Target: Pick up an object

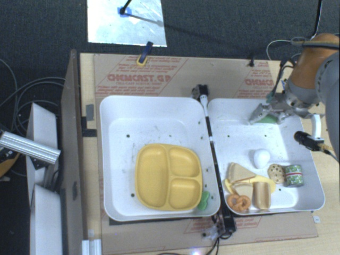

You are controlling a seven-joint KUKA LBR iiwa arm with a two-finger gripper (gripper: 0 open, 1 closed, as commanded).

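Camera view: fingers spread wide (straddling a green object).

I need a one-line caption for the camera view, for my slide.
Tool low at the right bin's far edge; toy foods clustered at its near side; yellow divided plate in the left bin.

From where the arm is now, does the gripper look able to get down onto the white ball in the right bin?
Probably yes. The white ball lies apart from the food pieces, with bare bin floor around it and nothing above it. The gripper sits at the far side of the same right bin.
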